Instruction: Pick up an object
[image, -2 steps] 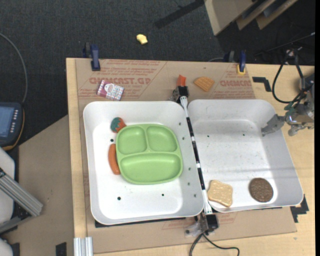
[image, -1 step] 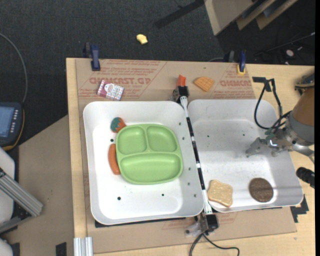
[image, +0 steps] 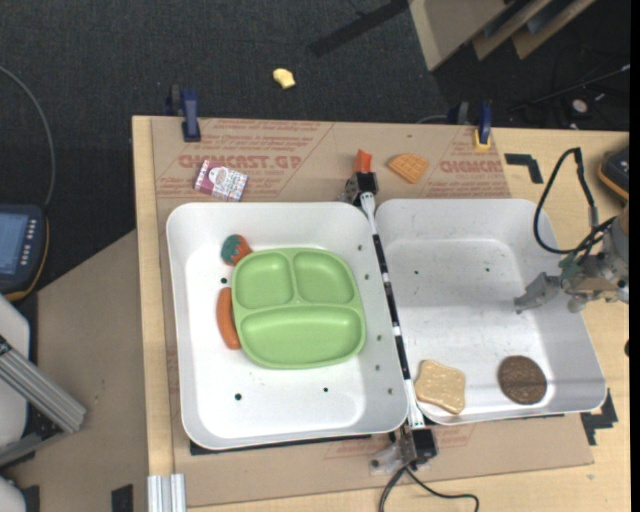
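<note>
Gripper (image: 530, 297) at 3 o'clock of right bin (image: 450, 225), fingers narrow, holding nothing I can see. Brown disc (image: 522, 379), cracker (image: 441, 386) at 5–6 o'clock, untouched. Pick not yet made.

At the right edge of the camera view, the robot's gripper (image: 535, 292) shows as a small grey metal assembly with a pale, tapering finger (image: 530, 293) jutting from it. Behind the finger sits a cluttered grey-and-dark wrist block, too small to make out in detail. A thin black cable (image: 548, 195) loops above it in a tall arc.
</note>
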